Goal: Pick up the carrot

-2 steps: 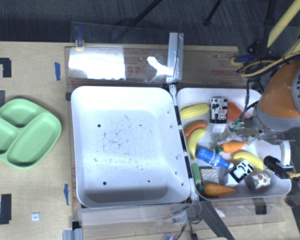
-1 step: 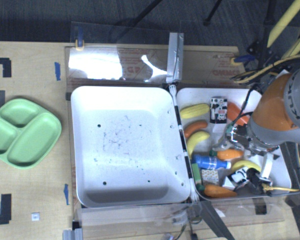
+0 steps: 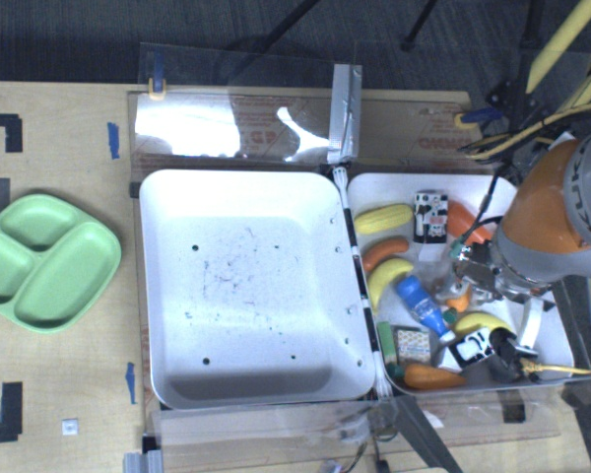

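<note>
Altogether, one carrot (image 3: 431,376), three bananas (image 3: 382,220)

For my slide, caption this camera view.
KUKA arm's pincer hovers over the cluttered right bin; carrot lies at its near edge.

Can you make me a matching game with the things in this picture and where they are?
Things:
1. carrot
2. green divided plate
3. blue bottle
4. left bin

Places:
A. on the bench, far left
B. near the front edge of the right bin
C. middle of the picture, beside the right bin
D. middle of the right bin, among the fruit

Pairs: 1-B, 2-A, 3-D, 4-C
</note>
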Controlling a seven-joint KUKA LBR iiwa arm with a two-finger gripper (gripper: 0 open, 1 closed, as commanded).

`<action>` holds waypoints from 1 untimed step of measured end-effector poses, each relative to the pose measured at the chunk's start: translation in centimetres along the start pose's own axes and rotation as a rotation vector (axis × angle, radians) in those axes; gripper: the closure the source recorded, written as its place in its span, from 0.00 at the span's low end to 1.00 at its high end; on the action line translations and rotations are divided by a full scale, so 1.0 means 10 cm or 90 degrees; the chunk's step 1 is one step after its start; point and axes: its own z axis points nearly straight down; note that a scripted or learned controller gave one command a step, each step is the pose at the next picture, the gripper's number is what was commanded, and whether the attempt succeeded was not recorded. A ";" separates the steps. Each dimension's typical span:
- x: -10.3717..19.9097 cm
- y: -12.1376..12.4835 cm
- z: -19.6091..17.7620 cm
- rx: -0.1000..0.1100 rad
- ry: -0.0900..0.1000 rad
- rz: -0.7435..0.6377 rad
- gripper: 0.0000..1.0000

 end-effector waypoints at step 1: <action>0.33 0.41 -0.82 0.006 -0.001 -0.067 1.00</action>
